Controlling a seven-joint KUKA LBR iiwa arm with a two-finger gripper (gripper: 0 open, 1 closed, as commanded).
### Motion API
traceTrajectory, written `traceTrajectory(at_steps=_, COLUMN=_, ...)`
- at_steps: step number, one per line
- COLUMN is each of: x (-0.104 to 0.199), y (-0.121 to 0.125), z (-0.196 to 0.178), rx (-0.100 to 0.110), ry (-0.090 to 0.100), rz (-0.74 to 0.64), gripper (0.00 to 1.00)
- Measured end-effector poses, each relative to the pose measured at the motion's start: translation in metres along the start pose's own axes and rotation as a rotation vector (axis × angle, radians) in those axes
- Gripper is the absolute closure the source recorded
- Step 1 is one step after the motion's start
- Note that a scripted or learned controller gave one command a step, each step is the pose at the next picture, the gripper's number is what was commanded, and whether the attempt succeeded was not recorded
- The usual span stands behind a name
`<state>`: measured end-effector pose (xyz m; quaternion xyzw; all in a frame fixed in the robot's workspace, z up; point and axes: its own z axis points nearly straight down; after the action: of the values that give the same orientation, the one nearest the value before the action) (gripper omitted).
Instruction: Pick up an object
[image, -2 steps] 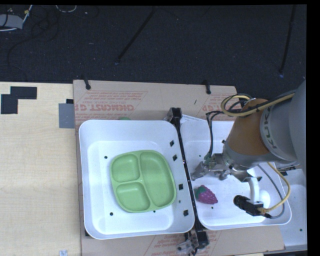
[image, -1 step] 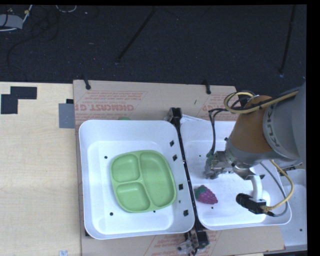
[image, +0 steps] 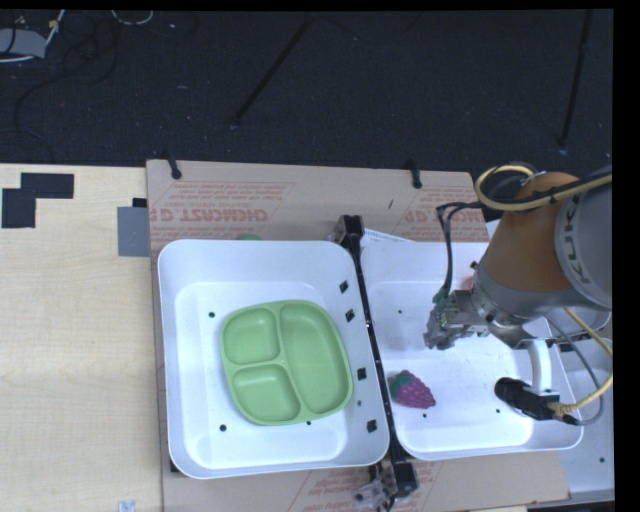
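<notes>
A small purple bunch of grapes with a green stem (image: 411, 389) lies in the right bin (image: 470, 437), near its front left. My gripper (image: 441, 333) hangs over the same bin, a little up and to the right of the grapes and apart from them. Nothing shows between it and the bin floor. A green divided plate (image: 286, 361) rests in the left bin (image: 195, 400).
The two white bins sit side by side on a cardboard sheet (image: 300, 200), joined by a black divider (image: 364, 330). The arm's orange and grey body covers the right bin's far right part. Pale bench surface lies to the left.
</notes>
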<state>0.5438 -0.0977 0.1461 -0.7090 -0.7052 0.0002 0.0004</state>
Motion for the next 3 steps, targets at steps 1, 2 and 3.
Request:
traceTrajectory(at_steps=1, x=-0.002, y=0.0, z=-0.042, rx=-0.002, ry=0.0, rz=-0.005, gripper=1.0)
traceTrajectory(at_steps=2, x=-0.004, y=0.001, z=-0.095, rx=-0.004, ry=-0.001, rz=-0.006, gripper=1.0)
traceTrajectory(at_steps=3, x=0.055, y=-0.018, z=-0.089, rx=0.004, ry=0.003, rz=-0.009, gripper=1.0)
